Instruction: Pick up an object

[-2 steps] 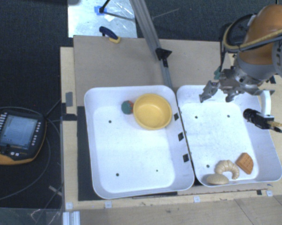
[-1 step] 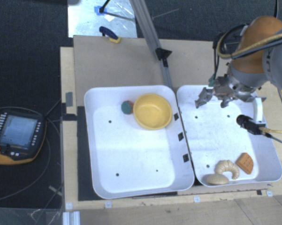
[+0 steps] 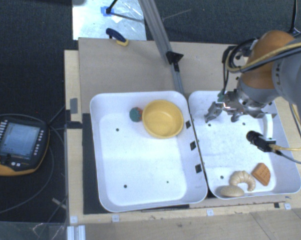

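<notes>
Two white bins side by side on the worktop (image 3: 85, 84). Yellow bowl (image 3: 163, 118) near left bin's far right corner. Claw (image 3: 224, 112) over right bin's far edge, opening impossible to tell. Croissant (image 3: 243, 179) at near edge, lying crosswise, toward the near side from claw.

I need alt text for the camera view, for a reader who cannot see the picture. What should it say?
A grey robot arm's gripper hovers over the upper part of the right white bin, holding nothing. A croissant, an orange cracker and a pale oval piece lie near that bin's lower edge. The left bin holds a yellow bowl beside a small green object.
</notes>
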`<state>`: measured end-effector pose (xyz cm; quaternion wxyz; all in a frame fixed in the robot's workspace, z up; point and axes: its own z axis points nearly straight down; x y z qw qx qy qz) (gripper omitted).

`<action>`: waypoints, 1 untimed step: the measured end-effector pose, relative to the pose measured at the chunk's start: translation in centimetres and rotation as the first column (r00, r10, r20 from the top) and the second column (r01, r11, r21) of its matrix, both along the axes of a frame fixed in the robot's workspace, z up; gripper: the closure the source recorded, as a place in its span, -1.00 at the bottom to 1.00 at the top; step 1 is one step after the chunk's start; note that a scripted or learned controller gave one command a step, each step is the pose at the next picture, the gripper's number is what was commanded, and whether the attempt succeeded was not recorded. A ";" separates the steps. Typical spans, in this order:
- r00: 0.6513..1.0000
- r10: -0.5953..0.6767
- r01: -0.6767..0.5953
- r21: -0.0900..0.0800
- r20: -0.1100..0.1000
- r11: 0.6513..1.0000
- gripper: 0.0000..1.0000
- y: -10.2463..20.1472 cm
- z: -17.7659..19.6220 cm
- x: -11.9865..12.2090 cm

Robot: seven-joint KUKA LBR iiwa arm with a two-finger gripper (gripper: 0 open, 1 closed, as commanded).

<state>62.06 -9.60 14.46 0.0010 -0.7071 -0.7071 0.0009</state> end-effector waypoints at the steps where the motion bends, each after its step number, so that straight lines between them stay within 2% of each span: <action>1: 1.000 0.000 0.000 0.000 -0.001 1.000 -1.00 0.0 -5.2 -0.1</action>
